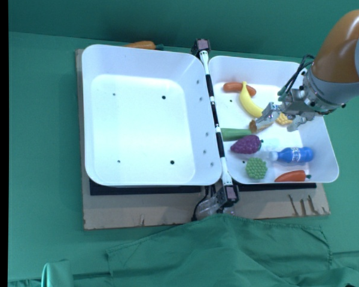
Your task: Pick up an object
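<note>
Green desk (42,130), two white bins; at right of frame we see our end effector (281,117) spread wide above the yellow corn (283,119).

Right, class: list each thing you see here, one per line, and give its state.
Gripper: low over right bin, by the corn.
Banana: lying flat.
Blue bottle: on its side.
Purple grapes: resting on bin floor.
Left bin: sits beside right bin.

Arm (341,52) reaching leftward, gripper (274,117) low (tilted)
</note>
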`<action>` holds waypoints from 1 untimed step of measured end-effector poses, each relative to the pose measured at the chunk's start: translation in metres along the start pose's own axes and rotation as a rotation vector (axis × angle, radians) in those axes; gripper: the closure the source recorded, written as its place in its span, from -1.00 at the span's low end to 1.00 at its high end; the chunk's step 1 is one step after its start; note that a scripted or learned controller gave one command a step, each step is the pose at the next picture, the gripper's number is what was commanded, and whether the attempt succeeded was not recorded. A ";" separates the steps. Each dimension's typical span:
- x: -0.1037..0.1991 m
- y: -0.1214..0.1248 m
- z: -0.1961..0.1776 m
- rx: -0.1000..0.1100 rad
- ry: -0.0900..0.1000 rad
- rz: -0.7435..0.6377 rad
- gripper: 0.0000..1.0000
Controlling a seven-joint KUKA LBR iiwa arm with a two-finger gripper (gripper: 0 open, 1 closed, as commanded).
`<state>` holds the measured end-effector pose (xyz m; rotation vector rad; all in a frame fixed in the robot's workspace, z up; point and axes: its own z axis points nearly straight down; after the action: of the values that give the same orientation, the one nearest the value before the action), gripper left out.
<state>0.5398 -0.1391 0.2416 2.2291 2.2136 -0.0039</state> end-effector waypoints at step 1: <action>0.001 0.002 -0.015 -0.010 -0.002 0.001 1.00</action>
<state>0.5414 -0.1385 0.2565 2.2237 2.2070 0.0053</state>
